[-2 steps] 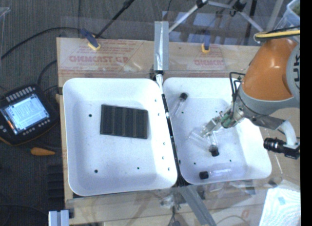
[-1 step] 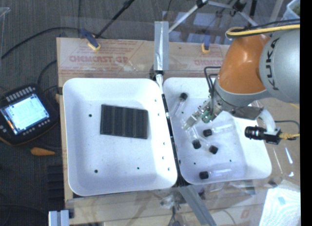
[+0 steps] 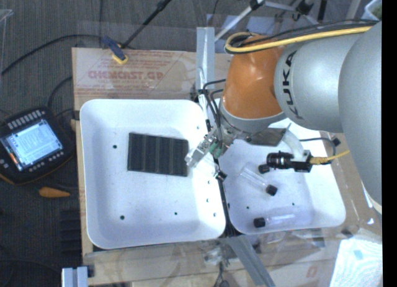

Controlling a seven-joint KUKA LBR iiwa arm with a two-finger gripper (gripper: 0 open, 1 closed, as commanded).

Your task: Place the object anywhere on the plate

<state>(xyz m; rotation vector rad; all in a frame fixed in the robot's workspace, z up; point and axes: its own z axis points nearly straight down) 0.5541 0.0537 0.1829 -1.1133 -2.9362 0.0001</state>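
Gripper (image 3: 200, 153) hovers beside the dark plate (image 3: 157, 154), grasp unclear from here; best ease left until squarely over it, then release.

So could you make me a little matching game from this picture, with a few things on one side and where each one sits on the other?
Things:
1. dark ridged plate
2. clear tube with a black cap
3. handheld screen
4. orange band

Places:
A. on the floor, left of the bench
B. lying in the left bin
C. on the arm, above the wrist
D. near the front edge of the right bin

Pairs: 1-B, 2-D, 3-A, 4-C
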